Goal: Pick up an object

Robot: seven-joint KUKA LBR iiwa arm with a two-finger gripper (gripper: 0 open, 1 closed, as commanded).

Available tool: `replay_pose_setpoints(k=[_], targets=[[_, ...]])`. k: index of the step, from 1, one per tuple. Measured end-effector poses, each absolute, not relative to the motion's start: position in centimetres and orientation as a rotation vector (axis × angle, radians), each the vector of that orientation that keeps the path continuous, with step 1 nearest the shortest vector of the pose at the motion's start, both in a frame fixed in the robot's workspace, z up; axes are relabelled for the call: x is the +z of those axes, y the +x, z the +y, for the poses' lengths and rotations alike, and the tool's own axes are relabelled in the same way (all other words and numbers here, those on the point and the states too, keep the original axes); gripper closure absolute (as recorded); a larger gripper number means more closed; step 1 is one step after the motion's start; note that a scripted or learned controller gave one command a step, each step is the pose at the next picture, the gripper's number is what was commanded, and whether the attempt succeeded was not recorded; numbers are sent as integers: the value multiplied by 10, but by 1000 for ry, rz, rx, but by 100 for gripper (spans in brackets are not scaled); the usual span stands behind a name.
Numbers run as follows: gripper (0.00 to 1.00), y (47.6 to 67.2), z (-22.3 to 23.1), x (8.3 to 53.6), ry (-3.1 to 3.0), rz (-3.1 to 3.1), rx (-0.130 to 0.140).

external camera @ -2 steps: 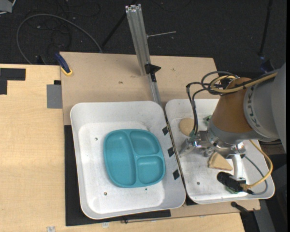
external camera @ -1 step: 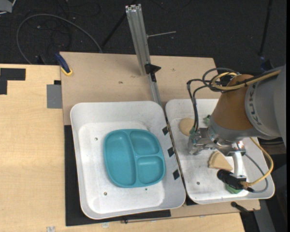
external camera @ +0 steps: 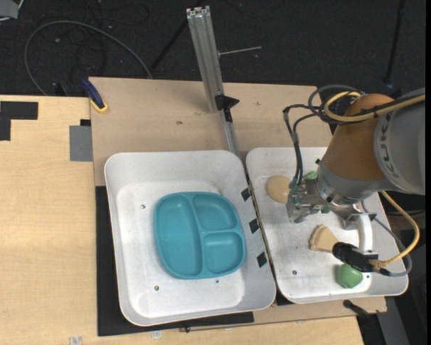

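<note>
Arm (external camera: 359,149): grey with an orange band, reaching in from the right and hanging over the right bin (external camera: 294,282).
Tool (external camera: 302,208): low over the middle of the right bin. Its body and cabling hide how far open it is, so that cannot be told. Nothing is seen in its hold.
Beige round piece (external camera: 276,189): in the right bin, near the left wall, just beside the tool on its left. Judged the nearest candidate.
Tan wedge (external camera: 320,237): in the right bin, just below the tool and apart from the beige piece.
Green piece (external camera: 350,277): in the right bin at the lower right corner, close to the rim.
Left bin (external camera: 129,192): holds a teal divided plate (external camera: 199,233), lying flat and well apart from the tool.
Worktop (external camera: 151,113): pale board carrying both bins.
Step in hand: judged to be the approach to a grasp, with no lift begun.
Handling advice: centre the tool over one piece before closing. The beige piece looks rounded and may roll towards the wall. The wedge offers flatter sides.
Risk: the green piece by the rim leaves little room.
</note>
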State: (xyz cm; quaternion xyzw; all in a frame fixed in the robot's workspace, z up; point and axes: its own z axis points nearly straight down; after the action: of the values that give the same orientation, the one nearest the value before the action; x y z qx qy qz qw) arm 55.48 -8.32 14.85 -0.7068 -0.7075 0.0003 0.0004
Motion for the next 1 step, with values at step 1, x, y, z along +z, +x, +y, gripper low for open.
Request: replay_pose_setpoints(k=[1], targets=[[100,552,-87,191,-2221,-2222,0]])
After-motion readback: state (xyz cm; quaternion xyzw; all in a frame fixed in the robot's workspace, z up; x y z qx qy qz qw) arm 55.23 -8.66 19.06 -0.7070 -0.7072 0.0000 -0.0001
